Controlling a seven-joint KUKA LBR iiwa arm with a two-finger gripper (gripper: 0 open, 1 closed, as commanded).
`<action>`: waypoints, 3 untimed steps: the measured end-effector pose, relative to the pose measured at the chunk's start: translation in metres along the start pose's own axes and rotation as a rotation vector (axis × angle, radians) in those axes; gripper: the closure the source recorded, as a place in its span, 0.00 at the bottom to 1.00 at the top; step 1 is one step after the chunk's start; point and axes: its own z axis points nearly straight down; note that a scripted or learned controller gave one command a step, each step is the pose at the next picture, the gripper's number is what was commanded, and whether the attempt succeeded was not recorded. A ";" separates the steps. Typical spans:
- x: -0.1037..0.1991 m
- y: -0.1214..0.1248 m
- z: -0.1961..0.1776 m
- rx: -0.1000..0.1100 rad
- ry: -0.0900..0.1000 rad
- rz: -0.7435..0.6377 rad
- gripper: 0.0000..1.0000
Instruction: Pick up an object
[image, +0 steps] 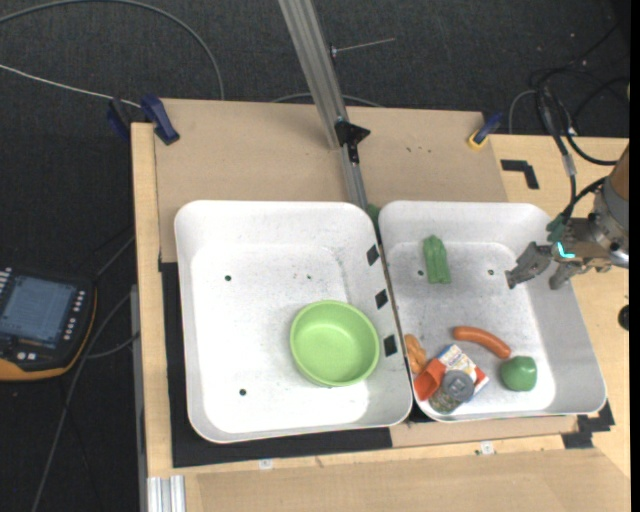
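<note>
Wooden bench (260, 150) on dark carpet, two white bins side by side at frame centre. Left bin (200, 240) holds a green bowl (335, 343) in its lower right part. Right bin (465, 222): green block (435, 259) upper middle; sausage (481, 340) lower middle; green ball (518, 373) lower right; a small pile at the lower left, possibly a carton and a round grey lid (456, 386), details too small to tell. Gripper (540, 268) hangs over the bin's right rim, fingers spread apart, nothing between them, well apart from every object. Handheld controller (40, 318) lies at far left.
</note>
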 end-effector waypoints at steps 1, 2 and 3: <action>0.000 0.000 0.000 0.000 0.000 0.000 0.00; -0.001 0.005 0.043 0.004 0.001 0.000 0.00; -0.008 0.010 0.098 0.005 0.001 0.000 0.00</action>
